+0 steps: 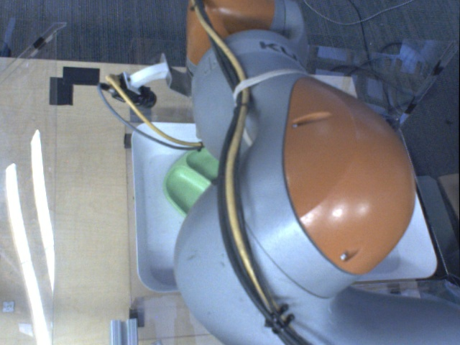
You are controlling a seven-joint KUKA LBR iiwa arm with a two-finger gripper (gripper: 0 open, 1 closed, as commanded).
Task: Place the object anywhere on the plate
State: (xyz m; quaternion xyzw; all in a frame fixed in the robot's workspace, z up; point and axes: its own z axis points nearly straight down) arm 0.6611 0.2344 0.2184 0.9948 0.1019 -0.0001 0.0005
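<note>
Arm (302, 192) covers most of the bin (147, 214); the gripper is hidden under it, so can't tell jaw state or positions rel. to jaws. Green object (188, 182) lies in bin, prob. light, stiff, smooth plastic; grip across its rim.

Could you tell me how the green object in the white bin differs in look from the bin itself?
The green object is light green, while the white bin is plain white. The green object is small and rounded, mostly hidden behind the arm; the white bin is far wider and shallow, with a raised rim and rounded corners. The green object lies inside the white bin, near its upper part. Both have a smooth, plastic-like finish.
</note>
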